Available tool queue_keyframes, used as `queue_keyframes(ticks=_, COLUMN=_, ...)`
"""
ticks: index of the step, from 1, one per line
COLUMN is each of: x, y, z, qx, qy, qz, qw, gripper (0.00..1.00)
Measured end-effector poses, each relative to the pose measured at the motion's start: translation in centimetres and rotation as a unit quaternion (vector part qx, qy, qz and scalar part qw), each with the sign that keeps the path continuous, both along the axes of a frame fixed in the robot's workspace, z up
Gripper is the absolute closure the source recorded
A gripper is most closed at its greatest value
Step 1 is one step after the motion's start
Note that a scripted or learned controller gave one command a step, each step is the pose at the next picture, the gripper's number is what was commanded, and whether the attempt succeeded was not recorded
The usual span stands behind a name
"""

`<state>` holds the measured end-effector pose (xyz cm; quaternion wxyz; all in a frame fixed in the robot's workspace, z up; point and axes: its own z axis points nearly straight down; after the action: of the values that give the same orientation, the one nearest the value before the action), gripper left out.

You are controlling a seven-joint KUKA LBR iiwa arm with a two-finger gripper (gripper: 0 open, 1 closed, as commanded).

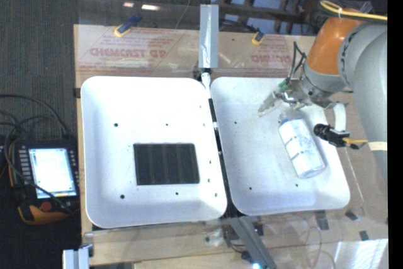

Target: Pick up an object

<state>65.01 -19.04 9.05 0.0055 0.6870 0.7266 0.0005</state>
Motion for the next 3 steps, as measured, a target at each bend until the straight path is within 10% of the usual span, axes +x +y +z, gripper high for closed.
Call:
queue_keyframes(ticks=1, x=-7.4, y=-1.5, z=0.4, qx=0.003, qy=0.005, qz=0.01, qw=0.9999, gripper=0.0)
queue_keyframes(ticks=3, x=-4.1, y=-0.9, z=0.1, qx=0.0009, qy=-0.002, qz=0.032, qw=0.9995, gripper=0.0)
